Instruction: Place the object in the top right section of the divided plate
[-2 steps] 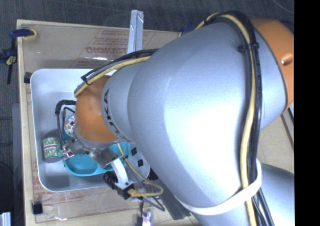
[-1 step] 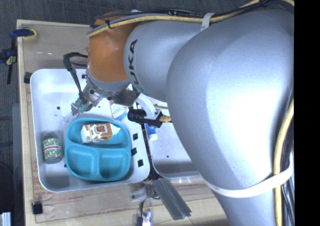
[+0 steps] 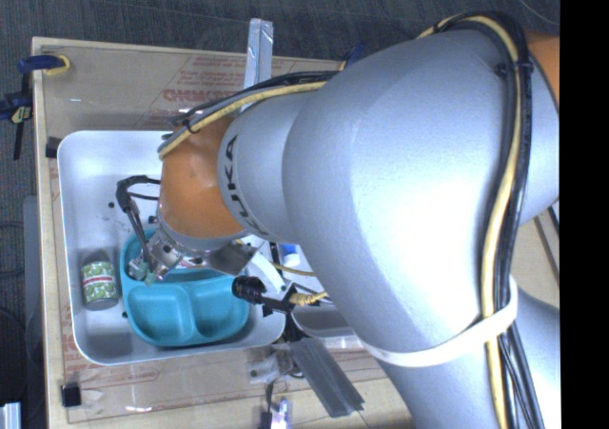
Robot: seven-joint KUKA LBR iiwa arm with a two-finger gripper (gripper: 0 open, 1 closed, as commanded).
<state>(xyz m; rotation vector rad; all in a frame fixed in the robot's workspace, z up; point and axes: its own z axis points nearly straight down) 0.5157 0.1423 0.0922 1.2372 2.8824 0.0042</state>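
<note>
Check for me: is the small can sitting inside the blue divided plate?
No, the small can stands on the white bin floor just left of the blue divided plate, outside its rim.

The plate [image 3: 190, 315] is lying in the left bin [image 3: 81, 170], toward its front. A can [image 3: 98, 282] is standing just left of it. The arm [image 3: 381, 208] is reaching over both.

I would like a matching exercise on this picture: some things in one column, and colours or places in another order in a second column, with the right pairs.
Things:
1. divided plate
2. small can
3. white bin
4. arm band above the wrist

Descriptions:
A. orange
B. holds the plate and the can
C. teal blue, under the claw
D. green-patterned label, left of the plate

Pairs: 1-C, 2-D, 3-B, 4-A
</note>
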